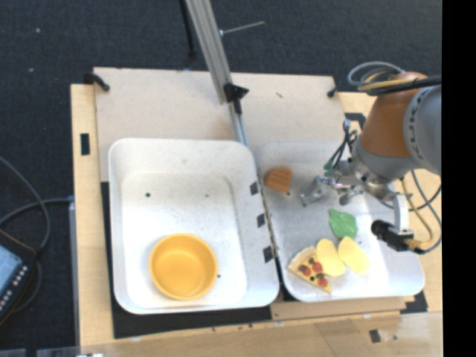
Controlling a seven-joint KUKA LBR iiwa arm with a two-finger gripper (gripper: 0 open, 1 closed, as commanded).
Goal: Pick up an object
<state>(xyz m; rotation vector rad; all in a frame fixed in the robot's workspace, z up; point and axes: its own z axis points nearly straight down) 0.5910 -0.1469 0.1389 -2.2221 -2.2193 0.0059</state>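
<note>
We find no text, label, brand, number or sign that can be read anywhere in the camera view. The two white bins, the left bin (pixel 126 162) and the right bin (pixel 405 277), carry only scattered dark specks, not characters. The bench (pixel 163 103) has small black marks along its edges, but none form letters or digits. The yellow bowl (pixel 183 265) and the toy food pieces show plain colour without printing. A dark device (pixel 11 277) at the left edge is too blurred for us to read.
</note>
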